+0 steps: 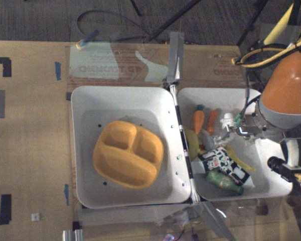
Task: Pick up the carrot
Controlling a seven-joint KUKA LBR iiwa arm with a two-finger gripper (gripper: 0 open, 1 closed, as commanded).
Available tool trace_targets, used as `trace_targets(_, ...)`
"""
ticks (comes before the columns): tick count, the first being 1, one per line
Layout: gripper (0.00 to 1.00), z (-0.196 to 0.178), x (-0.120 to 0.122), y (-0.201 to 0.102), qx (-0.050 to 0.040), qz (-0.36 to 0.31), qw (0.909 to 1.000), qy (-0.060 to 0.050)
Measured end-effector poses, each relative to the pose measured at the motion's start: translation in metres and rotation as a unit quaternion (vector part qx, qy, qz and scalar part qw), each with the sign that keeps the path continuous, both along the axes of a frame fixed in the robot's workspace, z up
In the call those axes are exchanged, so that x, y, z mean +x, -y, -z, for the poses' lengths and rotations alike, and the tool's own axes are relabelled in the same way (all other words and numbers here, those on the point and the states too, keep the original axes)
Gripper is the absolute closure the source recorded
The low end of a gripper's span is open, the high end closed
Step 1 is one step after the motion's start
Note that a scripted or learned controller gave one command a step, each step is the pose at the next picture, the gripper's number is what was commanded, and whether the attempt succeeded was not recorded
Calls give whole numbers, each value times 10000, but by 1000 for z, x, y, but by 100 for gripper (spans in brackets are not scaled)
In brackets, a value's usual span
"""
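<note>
Green bottle (pixel 224 181) lies at right bin's (pixel 276 185) near edge. Carrot (pixel 198 120) lies at far-left of that bin, long axis roughly front-to-back, left of claw (pixel 234 129); claw state: cannot tell.

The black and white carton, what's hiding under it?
The black and white carton lies across a green bottle and a yellow stick. It sits near a banana. Whatever else is beneath is covered.

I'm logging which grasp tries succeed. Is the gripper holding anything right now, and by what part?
Cannot be told: the gripper sits low in the right bin beside the carrot, its tips too blurred.
</note>
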State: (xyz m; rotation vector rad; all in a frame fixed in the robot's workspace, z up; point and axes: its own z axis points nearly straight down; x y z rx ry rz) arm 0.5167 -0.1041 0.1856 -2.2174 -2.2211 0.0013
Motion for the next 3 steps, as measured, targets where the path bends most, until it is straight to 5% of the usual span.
trace_targets(1,0,45,89,2,-15,2350,9720,14)
trace_targets(2,0,61,145,1,-28,1117,9937,62)
trace_targets(3,0,63,156,10,-19,1904,9816,113)
